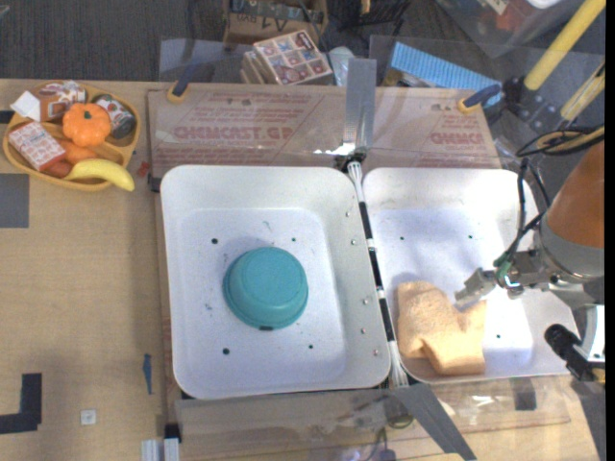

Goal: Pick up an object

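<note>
Camera view: two white bins sat side by side mid-frame on the bench. Left bin held a teal bowl, upside down, roughly centred. Right bin held a tan sponge, a chunky irregular block, tucked into the lower-left corner of that bin, close to the divider and the near wall.

Arm came in from the right edge of the frame, orange band showing at mid-right. Gripper sat just beside the sponge's upper-right corner, pointing left and down toward it. Too small and blurred to read the jaws; couldn't tell how far apart they stood, and saw nothing held between them.

My read: the sponge was the target, being the nearest thing, and the grasp wasn't made yet.

To do it well, I'd guess:
- shift toward the lower left of the frame so the tool sits over the sponge's middle, not its corner
- line the jaws across the narrower span of the block
- watch the bin wall and divider; the sponge sat close to both, little room for a finger on that side
- go deep; soft foam squashes, and a shallow pinch would likely slip
- lift straight up and check it came along.

Fruit tray at upper left was well apart, irrelevant.
</note>
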### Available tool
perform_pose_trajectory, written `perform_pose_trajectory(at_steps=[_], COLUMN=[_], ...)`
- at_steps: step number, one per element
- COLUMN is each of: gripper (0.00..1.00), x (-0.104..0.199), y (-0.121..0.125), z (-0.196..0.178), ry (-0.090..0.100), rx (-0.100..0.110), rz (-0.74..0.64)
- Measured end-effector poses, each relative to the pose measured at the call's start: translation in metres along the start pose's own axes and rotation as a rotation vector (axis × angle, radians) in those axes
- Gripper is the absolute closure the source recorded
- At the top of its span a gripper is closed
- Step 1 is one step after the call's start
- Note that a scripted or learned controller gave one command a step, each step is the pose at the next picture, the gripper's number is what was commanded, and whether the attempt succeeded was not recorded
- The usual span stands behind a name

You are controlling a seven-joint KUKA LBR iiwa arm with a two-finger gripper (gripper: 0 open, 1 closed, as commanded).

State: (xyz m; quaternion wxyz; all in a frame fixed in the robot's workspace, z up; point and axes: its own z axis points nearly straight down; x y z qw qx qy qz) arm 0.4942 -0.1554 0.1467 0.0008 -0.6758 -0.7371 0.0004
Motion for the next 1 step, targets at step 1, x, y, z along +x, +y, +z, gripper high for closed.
perform_pose_trajectory(at_steps=[1], gripper=[0.00], x=[0.0072], y=[-0.0010], z=[0.0572], ry=[-0.004], rx=[-0.011], rz=[-0.059])
